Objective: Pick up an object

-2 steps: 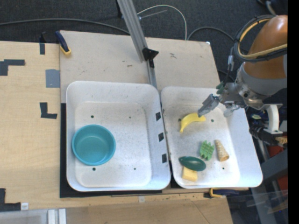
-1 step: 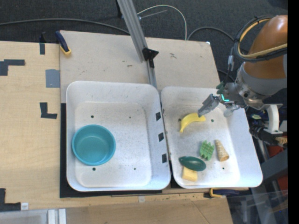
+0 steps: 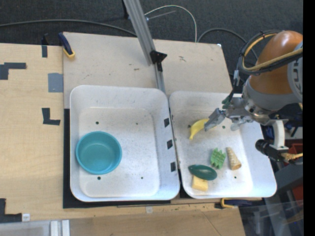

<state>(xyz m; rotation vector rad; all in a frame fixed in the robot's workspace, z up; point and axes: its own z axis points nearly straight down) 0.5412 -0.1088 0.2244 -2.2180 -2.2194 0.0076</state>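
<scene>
In the right bin (image 3: 256,181) lie a yellow banana (image 3: 197,129), a spiky green toy (image 3: 218,157), a tan cone (image 3: 233,158), a dark green oval piece (image 3: 202,171) and a yellow block (image 3: 199,184). My gripper (image 3: 221,126) hangs low over the upper middle of this bin, open, with nothing between its fingers. Its left fingertip (image 3: 208,126) sits right beside the banana's upper right end; I cannot tell whether they touch. The other finger (image 3: 236,123) stands apart to the right.
A teal bowl (image 3: 98,152) sits at the lower left of the left bin (image 3: 123,97). A grey metal pole (image 3: 142,26) slants down to the ridge between the bins. Cables lie behind the bench, and the arm's orange band (image 3: 278,58) is at the right.
</scene>
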